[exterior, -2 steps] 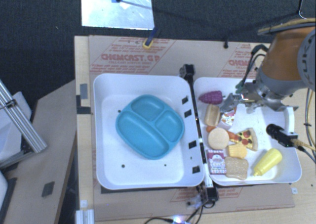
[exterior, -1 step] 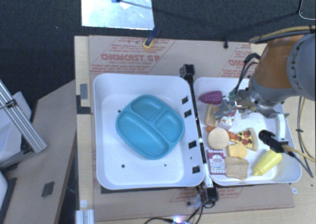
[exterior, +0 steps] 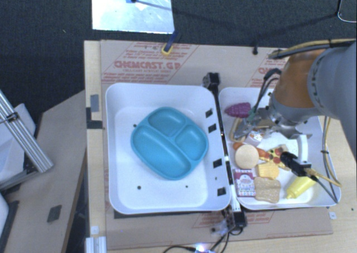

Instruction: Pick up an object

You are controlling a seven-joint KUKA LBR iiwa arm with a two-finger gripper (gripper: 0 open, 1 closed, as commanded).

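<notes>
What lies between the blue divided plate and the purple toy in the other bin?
In the camera view, between the blue plate and the purple toy lie bare white bin floor and the black-clipped divider where both bins meet.

The grey arm (exterior: 329, 79) is reaching in from the right, its orange band bending down over the right bin's (exterior: 318, 201) far edge, the gripper (exterior: 248, 126) hanging low inside.

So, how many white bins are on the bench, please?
2. The left bin holds a blue plate. The right bin holds the small items, with the gripper low over its far part. Other bins are not seen.
</notes>
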